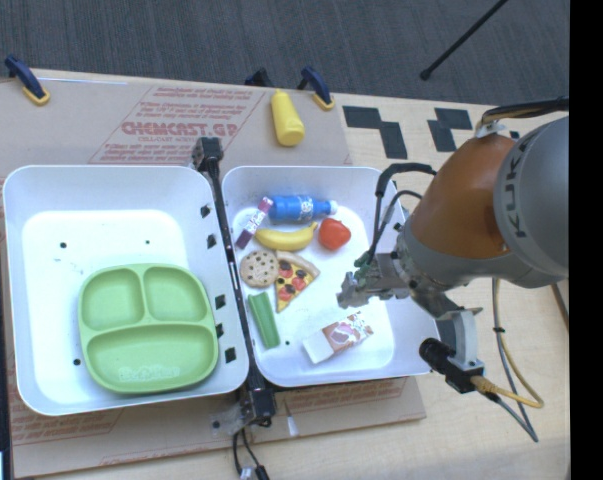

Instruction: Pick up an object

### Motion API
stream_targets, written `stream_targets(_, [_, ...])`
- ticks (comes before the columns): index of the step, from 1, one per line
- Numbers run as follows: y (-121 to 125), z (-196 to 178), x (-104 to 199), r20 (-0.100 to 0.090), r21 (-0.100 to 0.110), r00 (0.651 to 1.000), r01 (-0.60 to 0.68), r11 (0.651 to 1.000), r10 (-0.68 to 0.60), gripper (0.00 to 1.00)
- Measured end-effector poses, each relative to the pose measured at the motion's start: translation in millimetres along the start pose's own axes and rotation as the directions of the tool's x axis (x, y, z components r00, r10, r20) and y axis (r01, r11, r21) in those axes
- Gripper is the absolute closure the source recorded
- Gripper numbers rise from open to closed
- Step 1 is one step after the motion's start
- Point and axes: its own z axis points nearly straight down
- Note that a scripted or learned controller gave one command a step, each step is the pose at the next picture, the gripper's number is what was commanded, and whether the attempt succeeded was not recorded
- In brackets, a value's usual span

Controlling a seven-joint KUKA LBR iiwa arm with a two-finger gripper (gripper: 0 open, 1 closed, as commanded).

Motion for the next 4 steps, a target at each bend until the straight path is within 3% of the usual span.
stream_targets(1, [52.9,95.2,-33.6,0.002,0.000,1.000,0.002,1.000,-0.002,1.00])
stream_targets(2, [52.7,95.3,-33.6,0.001,0.000,1.000,0.002,1.000,-0.002,0.00])
stream_targets(3, [52.7,85.3,-33.4,0.002,0.003,1.000,0.008,1.000,-0.008,1.00])
stream_targets(4, [53.3,24.9,-68.0,0.001,-0.002,1.000,-0.001,1.000,0.001,1.00])
